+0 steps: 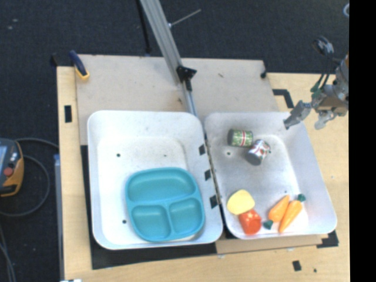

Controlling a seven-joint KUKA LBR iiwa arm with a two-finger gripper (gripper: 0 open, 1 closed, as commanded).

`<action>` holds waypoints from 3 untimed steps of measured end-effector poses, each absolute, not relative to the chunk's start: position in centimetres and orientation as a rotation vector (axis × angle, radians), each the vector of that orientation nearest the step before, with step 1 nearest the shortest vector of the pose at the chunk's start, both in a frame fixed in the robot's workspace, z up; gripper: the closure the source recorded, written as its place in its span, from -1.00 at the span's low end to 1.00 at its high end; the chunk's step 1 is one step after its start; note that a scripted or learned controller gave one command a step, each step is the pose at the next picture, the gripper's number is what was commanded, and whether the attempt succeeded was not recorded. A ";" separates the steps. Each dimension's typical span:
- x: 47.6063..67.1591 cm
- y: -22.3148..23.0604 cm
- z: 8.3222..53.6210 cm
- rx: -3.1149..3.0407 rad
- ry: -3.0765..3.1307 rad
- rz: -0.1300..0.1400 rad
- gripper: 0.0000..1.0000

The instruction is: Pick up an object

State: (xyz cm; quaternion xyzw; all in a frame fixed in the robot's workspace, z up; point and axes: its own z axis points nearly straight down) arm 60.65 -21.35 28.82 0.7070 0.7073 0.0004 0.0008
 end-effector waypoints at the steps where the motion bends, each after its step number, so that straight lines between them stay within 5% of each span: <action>1: 60.7 -21.1 24.6 2.221 2.222 -0.005 -1.00; 3: 61.8 -20.0 14.7 2.218 2.226 -0.004 -1.00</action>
